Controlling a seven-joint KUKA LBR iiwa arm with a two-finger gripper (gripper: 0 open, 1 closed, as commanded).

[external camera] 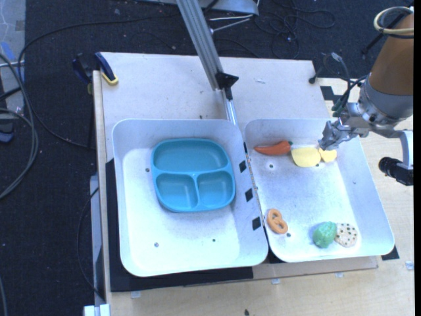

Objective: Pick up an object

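Gripper (329, 142) low over the far end of the right bin (368, 203), reaching in from the right; whether jaws apart or together cannot be told at this size. Yellow toy (306, 157) just beside the jaws, touching or nearly so, not seen between them. Orange carrot (273, 149) further left of the jaws. Pretzel (277, 221), green lump (323, 234) and speckled cookie (346, 235) well apart, nearer the camera. Blue divided tray (194, 175) far left, in the left bin (131, 242).

A robotics lab: loose cables (46, 120) on dark floor, bench-mounted arm (393, 71).
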